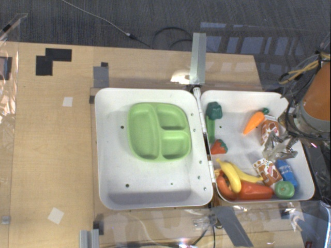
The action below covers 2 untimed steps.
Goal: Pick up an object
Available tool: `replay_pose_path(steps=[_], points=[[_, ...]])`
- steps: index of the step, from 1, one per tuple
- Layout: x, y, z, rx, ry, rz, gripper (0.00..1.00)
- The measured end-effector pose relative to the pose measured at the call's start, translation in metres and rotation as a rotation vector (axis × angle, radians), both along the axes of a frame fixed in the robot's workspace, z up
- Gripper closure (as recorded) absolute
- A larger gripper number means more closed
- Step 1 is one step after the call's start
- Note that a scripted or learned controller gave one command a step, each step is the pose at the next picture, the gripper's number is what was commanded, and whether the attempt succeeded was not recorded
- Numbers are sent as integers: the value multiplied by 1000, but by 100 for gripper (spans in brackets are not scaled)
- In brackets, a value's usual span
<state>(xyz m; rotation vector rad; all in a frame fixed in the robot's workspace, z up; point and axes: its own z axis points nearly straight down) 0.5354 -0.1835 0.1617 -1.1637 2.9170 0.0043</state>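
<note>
Near edge of the right bin point(305, 195): pepper point(253, 191), banana point(232, 173), packet point(266, 170) and can point(287, 173), crowded together. Farther back the gripper point(279, 148) hangs above them (jaw state cannot be told), with the carrot point(253, 122) beyond. Such crowding risks a glancing, failed grasp.

Wooden table point(46, 154) w/ two white bins side by side. Left bin point(111, 190) holds a green divided plate point(158, 132), three compartments, lying flat near centre. Right bin point(235, 105) sits touching the left one along a shared edge. Black L-shaped mark point(51, 60) on table top-left, plus small pale tape squares point(68, 102) and point(55, 215). Metal upright post point(198, 58) behind the bins' seam. Dark carpet floor point(155, 6) beyond, thin cable point(98, 15) running across it.
</note>
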Motion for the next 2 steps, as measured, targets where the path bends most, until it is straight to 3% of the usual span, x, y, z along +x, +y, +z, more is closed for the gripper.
replay_pose_path(steps=[1,2], points=[[2,0,3,-3,-6,1,0],[44,26,-55,-3,-12,-101,0]])
